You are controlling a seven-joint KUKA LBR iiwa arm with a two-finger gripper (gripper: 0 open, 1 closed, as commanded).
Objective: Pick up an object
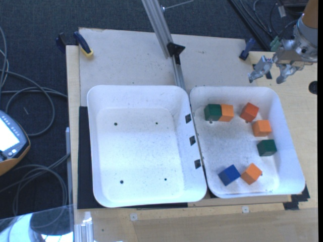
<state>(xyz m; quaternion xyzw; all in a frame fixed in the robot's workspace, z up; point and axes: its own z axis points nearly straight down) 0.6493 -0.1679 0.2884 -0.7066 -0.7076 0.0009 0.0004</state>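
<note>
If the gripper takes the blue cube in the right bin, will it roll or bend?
The blue cube looks rigid with flat faces, so it probably will not roll or bend. It touches an orange cube, so a push would likely move both. It seems small and probably light.

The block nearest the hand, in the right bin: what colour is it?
Red, seen in the camera view, lying below the open hand.

Left bin (101,135) wide open. Right bin (282,135): blocks ring the edges, centre free. Slanted metal rail (160,24) blocks upper middle of frame.
</note>
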